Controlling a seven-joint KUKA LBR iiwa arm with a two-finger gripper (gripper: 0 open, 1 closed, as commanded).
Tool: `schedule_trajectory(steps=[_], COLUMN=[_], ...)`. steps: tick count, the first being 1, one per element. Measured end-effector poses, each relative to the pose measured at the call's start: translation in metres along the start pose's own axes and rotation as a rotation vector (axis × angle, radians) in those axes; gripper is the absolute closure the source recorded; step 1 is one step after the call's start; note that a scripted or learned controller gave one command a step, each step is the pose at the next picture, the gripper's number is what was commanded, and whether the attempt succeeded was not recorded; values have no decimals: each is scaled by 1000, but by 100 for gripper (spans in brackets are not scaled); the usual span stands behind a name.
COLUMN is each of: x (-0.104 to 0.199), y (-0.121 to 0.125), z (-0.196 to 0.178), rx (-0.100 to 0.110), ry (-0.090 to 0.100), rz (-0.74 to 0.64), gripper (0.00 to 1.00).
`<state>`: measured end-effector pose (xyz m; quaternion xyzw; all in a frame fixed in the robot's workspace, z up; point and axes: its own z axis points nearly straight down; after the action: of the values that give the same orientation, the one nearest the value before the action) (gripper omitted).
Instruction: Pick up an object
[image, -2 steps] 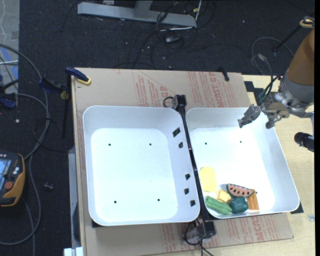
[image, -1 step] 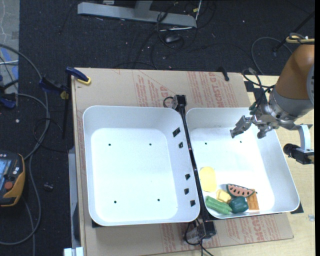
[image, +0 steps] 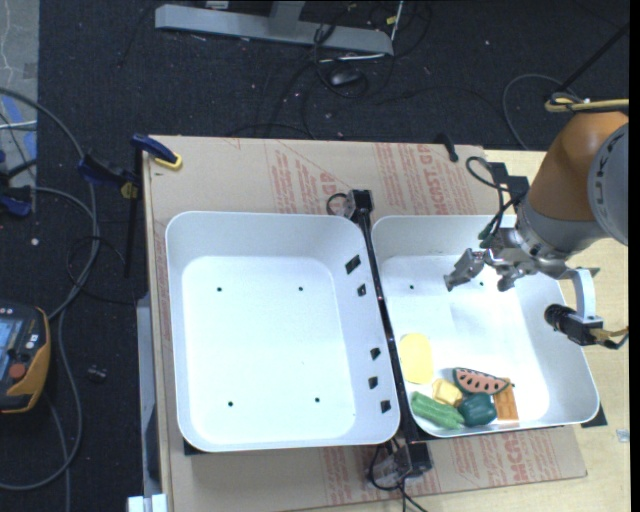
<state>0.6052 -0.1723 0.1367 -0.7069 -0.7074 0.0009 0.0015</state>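
1. Nearest the camera, along the lower edge of the view, runs the front strip of the brown cardboard-covered worktop (image: 480, 462). Red print on it reads backwards, and I cannot make the words out with confidence; more of the same red lettering lies near the far right corner, equally unreadable.
2. Two shallow white plastic bins sit on it side by side: the left white bin (image: 190, 240) and the right white bin (image: 400, 235), their inner walls touching at a black clip strip.
3. From the right reaches the grey robot arm with its orange band (image: 575, 150), bent down over the right bin.
4. Its two-finger gripper (image: 482, 270) hangs over the bin's far half with its fingers spread apart and nothing between them.
5. Task things lie clustered in the right bin's near corner, well apart from the gripper: a pale yellow rounded toy piece (image: 416, 355), a green cucumber-shaped toy (image: 434, 409), a red watermelon-slice toy (image: 481, 380), a dark teal toy lump (image: 477, 409) and an orange block (image: 507, 403), the last four touching or nearly so.
6. Judged from this, no pick is done: approach, descent, grasp and lift all remain.
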Motion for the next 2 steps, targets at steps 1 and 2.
schedule_trajectory(steps=[1,2], x=[0,0], y=[-1,1], z=[51,38], rx=[0,-5], ry=[0,-2], rz=[0,0], gripper=[0,100])
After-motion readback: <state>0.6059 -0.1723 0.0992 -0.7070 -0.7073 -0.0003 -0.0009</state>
